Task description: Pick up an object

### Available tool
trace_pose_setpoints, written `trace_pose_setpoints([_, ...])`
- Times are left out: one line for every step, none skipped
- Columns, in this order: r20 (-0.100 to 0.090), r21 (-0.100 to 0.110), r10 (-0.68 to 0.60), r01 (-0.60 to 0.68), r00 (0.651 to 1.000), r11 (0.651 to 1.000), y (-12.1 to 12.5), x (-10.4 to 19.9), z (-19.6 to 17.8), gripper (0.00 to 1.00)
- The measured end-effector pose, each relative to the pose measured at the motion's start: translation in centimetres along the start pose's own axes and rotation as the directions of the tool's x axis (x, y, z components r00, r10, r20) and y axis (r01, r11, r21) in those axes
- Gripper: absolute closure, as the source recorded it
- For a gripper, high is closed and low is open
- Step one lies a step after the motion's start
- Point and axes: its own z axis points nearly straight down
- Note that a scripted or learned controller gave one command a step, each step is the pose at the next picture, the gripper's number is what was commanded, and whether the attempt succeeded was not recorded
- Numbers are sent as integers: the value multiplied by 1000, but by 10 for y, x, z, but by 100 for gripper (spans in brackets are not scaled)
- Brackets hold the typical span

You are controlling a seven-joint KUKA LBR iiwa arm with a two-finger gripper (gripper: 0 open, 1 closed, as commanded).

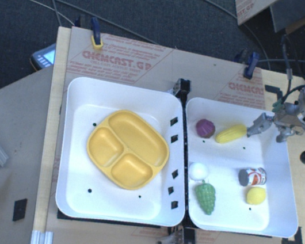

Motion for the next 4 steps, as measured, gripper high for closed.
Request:
trace_pose_setpoints([3,-12,-3,3,1000,1000,3,1,-7,0])
trace_pose_setpoints([1,-7,-3,3,1000,1000,-3,8,44,0])
trace_pose_setpoints([1,-7,-3,3,1000,1000,-3,9,98,0])
trace_pose_setpoints([2,-11,-4,4,1000,1000,-1,9,86,100])
